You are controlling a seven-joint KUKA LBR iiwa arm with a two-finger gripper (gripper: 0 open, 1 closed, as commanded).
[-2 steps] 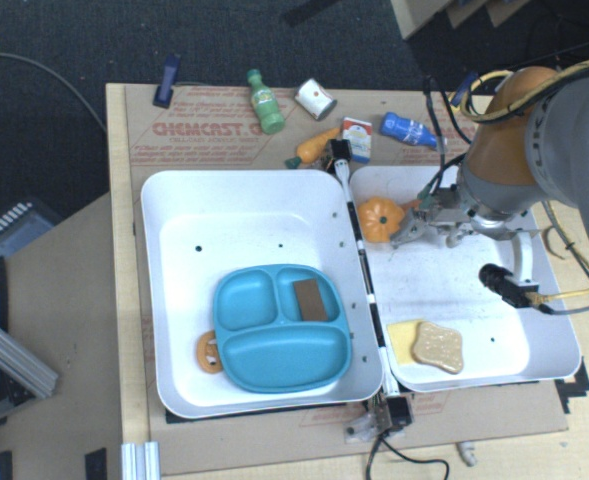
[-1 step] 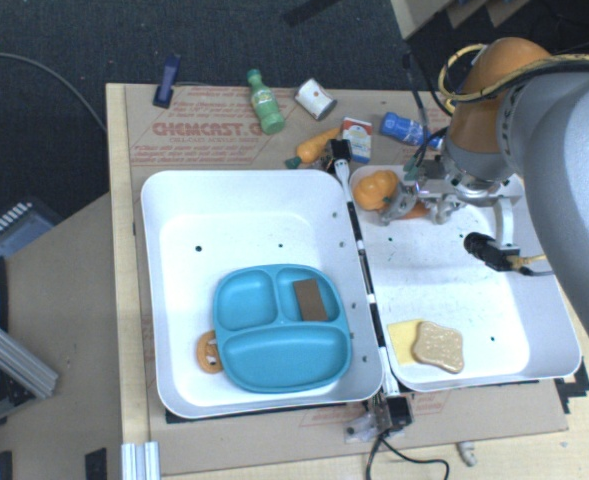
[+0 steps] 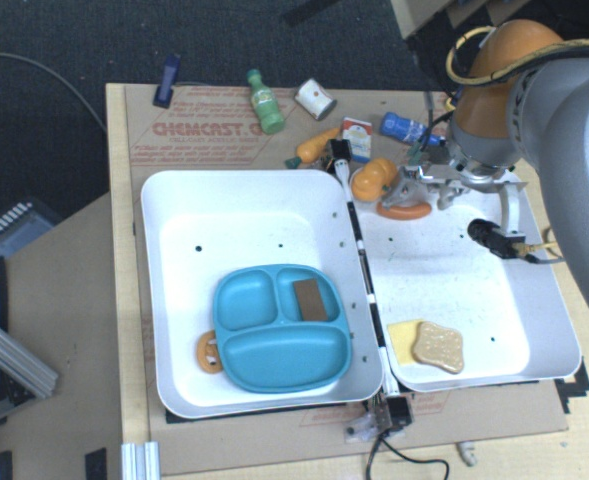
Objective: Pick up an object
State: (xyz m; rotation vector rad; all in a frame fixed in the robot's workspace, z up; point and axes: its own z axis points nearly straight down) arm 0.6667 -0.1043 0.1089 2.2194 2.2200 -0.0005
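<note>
Camera view. A brown cardboard-topped desk [image 3: 204, 128] on dark carpet floor [image 3: 74, 18] carries two shallow white bins: the left bin [image 3: 174, 218] holds a blue three-compartment plastic tray [image 3: 274, 353] with a brown block [image 3: 310, 300] in its upper right compartment. The right bin [image 3: 514, 318] holds a tan bread slice [image 3: 439, 347] at lower centre. The tool [image 3: 424, 190] hangs over that bin's upper left corner, just beside an orange rounded toy [image 3: 374, 179] and a red sausage-like piece [image 3: 406, 209]; whether it is open cannot be told. A green plastic bottle [image 3: 266, 104] lies on the desk above the bins.
</note>
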